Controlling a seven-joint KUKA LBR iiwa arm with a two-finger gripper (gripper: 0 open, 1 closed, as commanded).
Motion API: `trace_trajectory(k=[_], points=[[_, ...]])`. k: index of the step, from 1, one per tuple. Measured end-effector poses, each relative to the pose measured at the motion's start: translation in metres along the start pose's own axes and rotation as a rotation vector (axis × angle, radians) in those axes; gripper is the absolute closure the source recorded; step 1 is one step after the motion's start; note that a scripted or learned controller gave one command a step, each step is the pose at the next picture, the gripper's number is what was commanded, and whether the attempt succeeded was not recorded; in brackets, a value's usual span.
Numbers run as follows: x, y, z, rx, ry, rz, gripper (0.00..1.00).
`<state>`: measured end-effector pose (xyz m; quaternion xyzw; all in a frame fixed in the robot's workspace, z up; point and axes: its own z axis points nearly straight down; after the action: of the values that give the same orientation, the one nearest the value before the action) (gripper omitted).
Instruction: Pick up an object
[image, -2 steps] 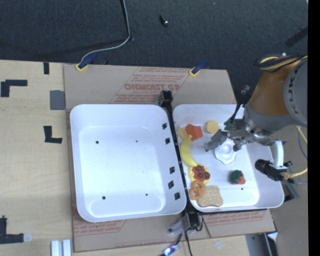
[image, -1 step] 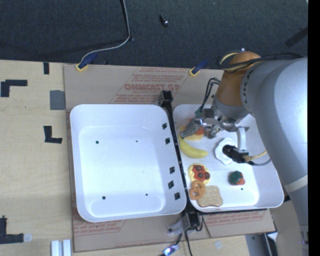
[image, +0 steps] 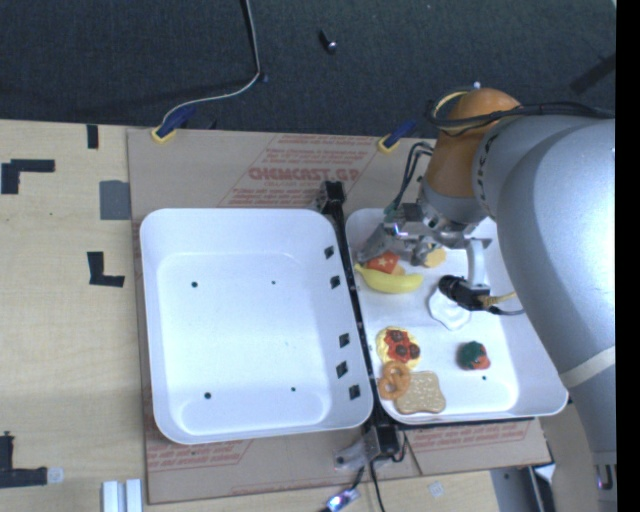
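Faint red print, seemingly "CHEMCAST", on the cardboard sheet (image: 290, 172) under the bins, smaller lines unreadable

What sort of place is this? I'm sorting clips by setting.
Most likely a robotics lab bench for grasping trials: a KUKA arm reaches over two white bins, the right one holding toy food like a banana and a pretzel.

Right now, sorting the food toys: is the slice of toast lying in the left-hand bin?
No. The toast slice lies in the right-hand bin, near its front edge beside the pretzel.
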<state>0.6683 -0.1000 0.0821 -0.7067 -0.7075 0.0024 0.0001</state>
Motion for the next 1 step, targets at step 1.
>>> trace_trajectory(k=[1], points=[[-0.0241,-0.0473,-0.0008,-0.002,0.003,0.003,0.0]])
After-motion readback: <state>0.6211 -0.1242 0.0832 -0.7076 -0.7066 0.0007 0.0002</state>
